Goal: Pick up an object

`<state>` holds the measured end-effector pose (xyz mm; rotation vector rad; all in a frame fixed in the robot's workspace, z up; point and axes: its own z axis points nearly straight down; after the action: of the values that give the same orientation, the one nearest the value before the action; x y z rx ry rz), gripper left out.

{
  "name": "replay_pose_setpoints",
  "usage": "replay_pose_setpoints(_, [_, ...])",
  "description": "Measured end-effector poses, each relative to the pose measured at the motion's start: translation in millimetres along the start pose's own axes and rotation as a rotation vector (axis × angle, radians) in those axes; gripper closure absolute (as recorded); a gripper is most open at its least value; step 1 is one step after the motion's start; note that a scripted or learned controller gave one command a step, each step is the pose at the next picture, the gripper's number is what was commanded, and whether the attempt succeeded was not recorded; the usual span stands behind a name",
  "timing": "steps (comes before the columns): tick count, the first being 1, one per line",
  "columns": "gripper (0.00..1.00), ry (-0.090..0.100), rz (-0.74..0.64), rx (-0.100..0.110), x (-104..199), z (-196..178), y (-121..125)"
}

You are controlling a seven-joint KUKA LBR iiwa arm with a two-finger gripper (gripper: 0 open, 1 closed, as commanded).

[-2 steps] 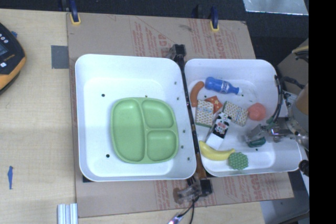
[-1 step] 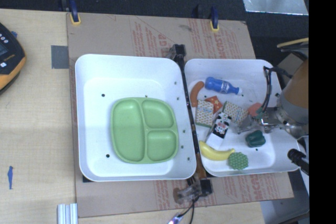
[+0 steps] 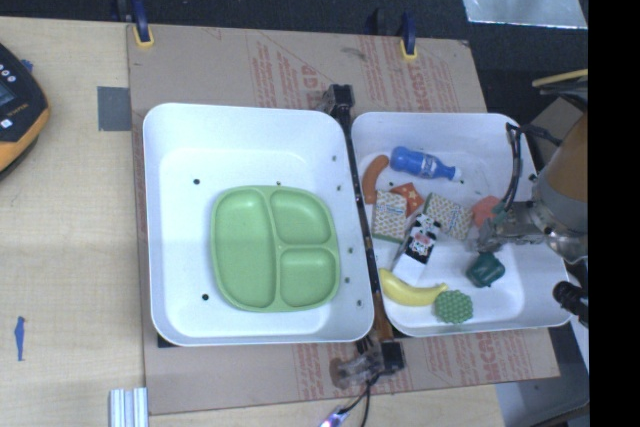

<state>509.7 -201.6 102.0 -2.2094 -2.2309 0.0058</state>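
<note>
The right bin [image 3: 455, 127] holds several small objects. A blue bottle [image 3: 424, 163] lies near its back, with an orange sausage [image 3: 374, 173] to its left. Two patterned snack packets [image 3: 392, 213] [image 3: 449, 214] flank a black-and-white milk carton [image 3: 419, 246]. A yellow banana [image 3: 410, 291] and a round green knobbly piece [image 3: 453, 306] lie at the front. My gripper [image 3: 490, 237] hangs low at the bin's right side, between a reddish piece [image 3: 486, 208] and a dark green block [image 3: 487, 270]. Nothing shows as held.
The left bin [image 3: 175, 140] carries a light green divided plate [image 3: 273, 247]. The arm [image 3: 565, 180] with its orange band comes in over the right bin's right wall. A yellow-black device [image 3: 15, 115] sits on the bench at far left. Clamps [image 3: 407, 32] hold the board at the back.
</note>
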Motion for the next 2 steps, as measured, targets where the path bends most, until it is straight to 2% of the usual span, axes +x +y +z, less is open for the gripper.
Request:
replay_pose_setpoints(1, [0.0,0.0,0.0,0.0,0.1,0.1,0.0])
replay_pose_setpoints(2, [0.0,0.001,0.004,-0.002,12.6,9.7,69.1])
